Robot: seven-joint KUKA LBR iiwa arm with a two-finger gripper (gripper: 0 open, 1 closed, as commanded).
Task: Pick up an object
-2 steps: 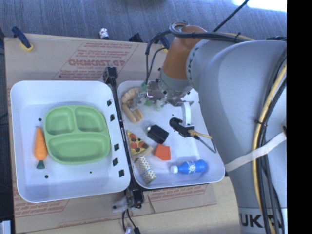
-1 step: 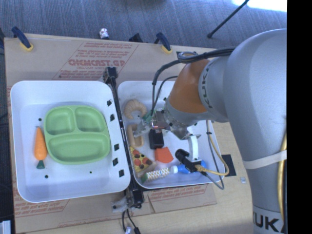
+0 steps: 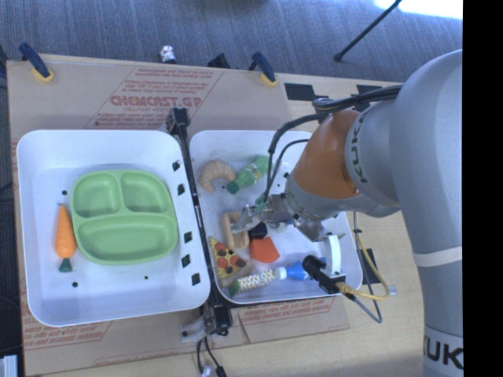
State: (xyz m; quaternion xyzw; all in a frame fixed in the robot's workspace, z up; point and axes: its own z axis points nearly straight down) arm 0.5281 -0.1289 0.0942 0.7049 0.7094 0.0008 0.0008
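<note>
My gripper (image 3: 253, 213) is low in the middle of the right bin (image 3: 236, 141). It hovers over a tan bread-like piece (image 3: 229, 231) and sits just above an orange-red block (image 3: 265, 249). A small black piece (image 3: 257, 230) lies between the gripper and that block. Behind the gripper lie a croissant (image 3: 213, 173) and a green bottle (image 3: 246, 176). A pizza slice (image 3: 225, 259) and a clear bottle with a blue cap (image 3: 271, 276) lie toward the front wall. The view does not show anything clearly between the fingers.
The left bin (image 3: 31, 210) holds a green divided plate (image 3: 124, 214) and a carrot (image 3: 64, 234) along its left side. A black divider with clips (image 3: 189, 210) runs between the bins. My arm covers the right bin's right half.
</note>
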